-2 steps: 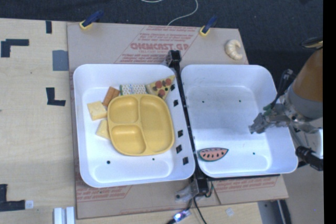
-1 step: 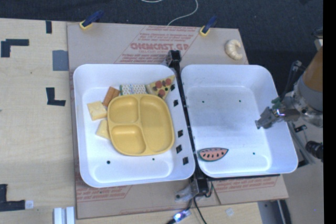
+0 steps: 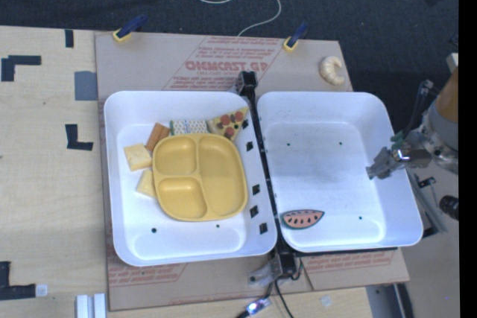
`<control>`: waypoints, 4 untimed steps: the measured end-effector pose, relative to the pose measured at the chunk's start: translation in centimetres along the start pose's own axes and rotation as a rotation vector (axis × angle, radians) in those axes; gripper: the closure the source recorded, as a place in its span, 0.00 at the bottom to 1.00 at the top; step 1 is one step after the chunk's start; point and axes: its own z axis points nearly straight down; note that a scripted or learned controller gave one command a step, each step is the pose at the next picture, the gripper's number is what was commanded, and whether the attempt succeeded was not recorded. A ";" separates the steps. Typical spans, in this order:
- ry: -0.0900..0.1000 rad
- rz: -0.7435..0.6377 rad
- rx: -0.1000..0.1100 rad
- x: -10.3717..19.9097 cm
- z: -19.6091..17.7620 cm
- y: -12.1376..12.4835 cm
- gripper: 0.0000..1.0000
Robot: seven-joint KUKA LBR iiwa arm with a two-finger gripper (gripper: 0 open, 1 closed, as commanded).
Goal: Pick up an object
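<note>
Red-and-green watermelon slice [image 3: 302, 218] lies in your right bin [image 3: 328, 115], well left of the jaws [image 3: 378, 166]; whether they're apart, you cannot tell.

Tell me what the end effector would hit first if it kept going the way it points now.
The end effector sits at the right bin's right edge, pointing left and slightly down. Most likely it would first meet the bin's bare white floor; the watermelon slice lies off that line. Depth is unclear.

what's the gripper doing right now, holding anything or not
Gripper: at the right edge of the right shallow white bin, nothing visibly held; open or closed cannot be told.
</note>
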 end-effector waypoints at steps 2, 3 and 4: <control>0.002 -0.005 0.002 10.1 -0.6 2.5 1.00; 0.002 -0.005 0.003 15.5 -1.0 2.8 1.00; 0.000 -0.002 0.004 18.1 -0.1 3.4 1.00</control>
